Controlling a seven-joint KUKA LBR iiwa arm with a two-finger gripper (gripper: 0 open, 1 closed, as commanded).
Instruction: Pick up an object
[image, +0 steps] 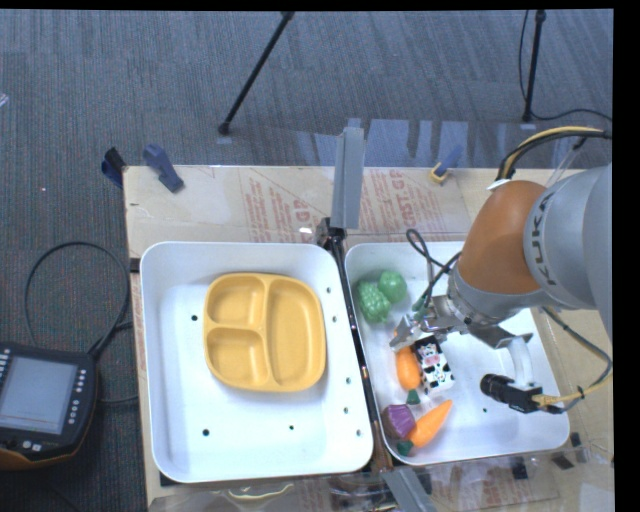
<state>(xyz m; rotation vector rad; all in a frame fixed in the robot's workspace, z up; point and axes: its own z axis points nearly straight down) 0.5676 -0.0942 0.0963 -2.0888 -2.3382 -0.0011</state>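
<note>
Jaws of the gripper (425, 338) hang low in the right bin (548, 432), just above a small group of toys, but the wrist covers them, so whether they are apart or together I cannot tell. No object is visible between them.

Directly under the gripper there is a black-and-white block (434, 366), and an orange ball (407, 370) touches its left side. Nearer the front wall lie a carrot (432, 423) and a purple piece (398, 421), the two touching. Two green pieces (381, 294) rest near the back left corner of the same bin, just beside the arm (520, 250).

In the left bin (172, 440) a yellow divided tray (266, 331) lies flat, and nothing is in its compartments.

My judgement: the reach seems to be done, because the gripper is already down among the toys. The grasp itself and the lift are left. All toys seem to rest on the bin floor, so nothing is picked up yet. The block or the ball looks like the probable target, but which of them I cannot say. Because they touch each other, a closing could catch both or push one aside.
</note>
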